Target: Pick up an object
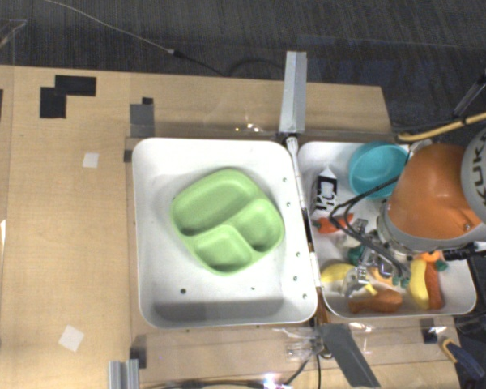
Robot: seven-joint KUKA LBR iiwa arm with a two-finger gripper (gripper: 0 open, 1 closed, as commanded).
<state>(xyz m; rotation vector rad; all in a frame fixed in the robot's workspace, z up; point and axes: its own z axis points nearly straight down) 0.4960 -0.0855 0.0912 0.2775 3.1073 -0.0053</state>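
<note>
The gripper [371, 272] was lowered into crowded toys at the right bin's [468, 305] six o'clock; its grip state could not be told. The yellow toy [334, 275] might be knocked aside by the crowding

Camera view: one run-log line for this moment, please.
arm over right bin | gripper low among toys | grasp unconfirmed | green tray in left bin

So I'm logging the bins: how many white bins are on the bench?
2. The left bin holds a green plate; the right bin holds a teal bowl and small items, some hidden under the arm.
</note>
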